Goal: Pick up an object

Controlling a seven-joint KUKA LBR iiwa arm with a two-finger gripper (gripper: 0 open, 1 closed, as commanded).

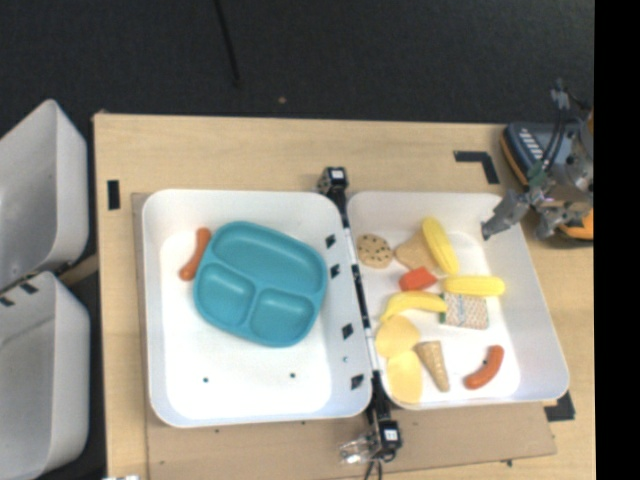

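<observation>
The claw [497, 224] is seen at the far right rim of the right bin [535, 318], whether open or closed cannot be told. The red sausage [483, 367], probably light, stiff and slightly slippery, lies apart at the near right and would be best taken across its middle. Open room is left around it, though the bin wall stands near.

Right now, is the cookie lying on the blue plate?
No, the cookie lies in the right bin, beside the divider; the blue plate sits in the left bin.
</observation>
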